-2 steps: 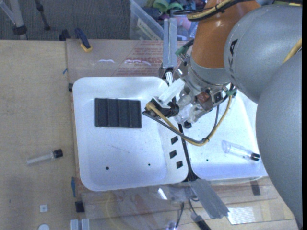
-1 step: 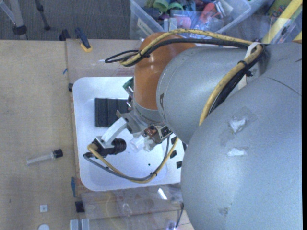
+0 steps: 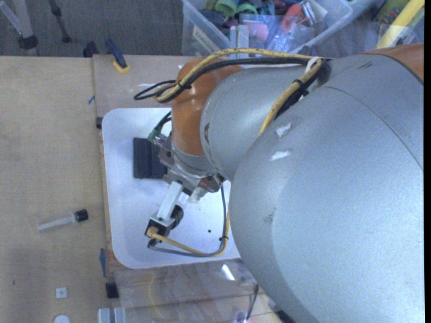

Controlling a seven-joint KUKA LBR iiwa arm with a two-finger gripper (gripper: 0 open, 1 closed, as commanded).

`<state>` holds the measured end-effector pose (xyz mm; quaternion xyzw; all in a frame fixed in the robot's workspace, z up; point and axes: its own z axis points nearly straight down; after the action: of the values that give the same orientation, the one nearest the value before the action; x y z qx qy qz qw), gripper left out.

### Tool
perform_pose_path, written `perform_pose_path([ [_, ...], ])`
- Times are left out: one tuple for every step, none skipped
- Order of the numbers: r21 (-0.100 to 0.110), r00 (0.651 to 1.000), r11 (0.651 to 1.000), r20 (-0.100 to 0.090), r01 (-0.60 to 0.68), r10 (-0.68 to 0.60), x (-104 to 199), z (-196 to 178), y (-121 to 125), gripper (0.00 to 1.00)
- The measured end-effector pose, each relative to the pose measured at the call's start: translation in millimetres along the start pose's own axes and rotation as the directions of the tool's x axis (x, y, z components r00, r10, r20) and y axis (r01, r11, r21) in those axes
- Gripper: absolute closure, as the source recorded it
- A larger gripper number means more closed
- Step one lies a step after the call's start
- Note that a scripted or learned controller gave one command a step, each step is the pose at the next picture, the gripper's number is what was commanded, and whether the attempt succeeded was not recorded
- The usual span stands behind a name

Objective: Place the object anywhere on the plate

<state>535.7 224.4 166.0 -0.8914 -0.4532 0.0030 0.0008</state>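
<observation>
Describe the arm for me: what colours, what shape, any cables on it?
The arm is big, rounded and smooth, grey all over, with a few small bright glints on its shell. An orange band rings it above the wrist. A yellow cable and a black cable run side by side along its top, and the black one loops out past the band.

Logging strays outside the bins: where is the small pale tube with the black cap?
In the camera view, the pale tube lies on the wooden bench at the left, outside the white bin, level with that bin's lower part.
</observation>
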Motion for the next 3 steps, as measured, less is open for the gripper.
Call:
perform_pose_path([
  [-0.002, 0.997, 0.997, -0.002, 0.073, -0.073, -3, -144, -6, 1.0],
  [0.0, 0.996, 0.996, 0.0, -0.085, 0.085, -34, -61, -47, 1.0],
  [-0.005, 0.915, 0.915, -0.001, 0.404, -0.404, -36, -151, -45, 1.0],
])
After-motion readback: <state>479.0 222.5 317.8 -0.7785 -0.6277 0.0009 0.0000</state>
